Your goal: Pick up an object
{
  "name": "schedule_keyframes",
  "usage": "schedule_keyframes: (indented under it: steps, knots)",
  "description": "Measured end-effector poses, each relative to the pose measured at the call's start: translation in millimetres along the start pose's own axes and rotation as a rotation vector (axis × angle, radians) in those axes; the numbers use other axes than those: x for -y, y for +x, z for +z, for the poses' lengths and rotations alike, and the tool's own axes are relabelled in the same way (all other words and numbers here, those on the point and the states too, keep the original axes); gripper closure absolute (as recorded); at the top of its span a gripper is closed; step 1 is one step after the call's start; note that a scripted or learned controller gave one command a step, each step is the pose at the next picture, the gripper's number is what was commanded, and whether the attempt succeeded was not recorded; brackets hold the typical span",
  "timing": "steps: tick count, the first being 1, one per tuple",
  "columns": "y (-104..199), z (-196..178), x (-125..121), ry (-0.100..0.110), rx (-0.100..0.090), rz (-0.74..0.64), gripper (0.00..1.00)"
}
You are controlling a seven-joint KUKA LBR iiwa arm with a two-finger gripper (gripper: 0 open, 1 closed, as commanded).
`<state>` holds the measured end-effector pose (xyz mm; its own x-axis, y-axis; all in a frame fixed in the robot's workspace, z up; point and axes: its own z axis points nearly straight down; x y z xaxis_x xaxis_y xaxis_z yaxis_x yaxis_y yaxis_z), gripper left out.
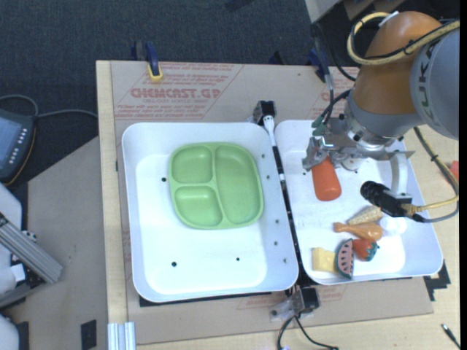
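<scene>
Lying just below the gripper [319, 154], orange carrot [327, 181] in right bin [430, 257]; grip state unclear.

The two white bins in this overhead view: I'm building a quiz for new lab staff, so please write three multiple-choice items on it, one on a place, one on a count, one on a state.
1. Where does the light green divided plastic plate lie?
A. in the left white bin
B. in the right white bin
C. on the brown bench board

2. How many compartments does the plate have?
A. two
B. three
C. five

3. How does the orange cylinder-shaped toy sit?
A. hanging above the bin
B. lying on the right bin's floor just below the gripper
C. resting on the green plate

Answers: 1 A, the plate is inside the left bin's rim. 2 B, two small sections and one long one show. 3 B, it lies on the bin's floor under the arm's end.
</scene>
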<state>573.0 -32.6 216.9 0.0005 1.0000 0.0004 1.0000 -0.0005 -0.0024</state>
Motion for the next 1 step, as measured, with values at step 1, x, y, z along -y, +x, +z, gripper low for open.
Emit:
schedule_keyframes:
  steps: [1]
  knots:
    - [4.5, -16.2, -1.9, -0.006, 0.000, -0.002, 1.00]
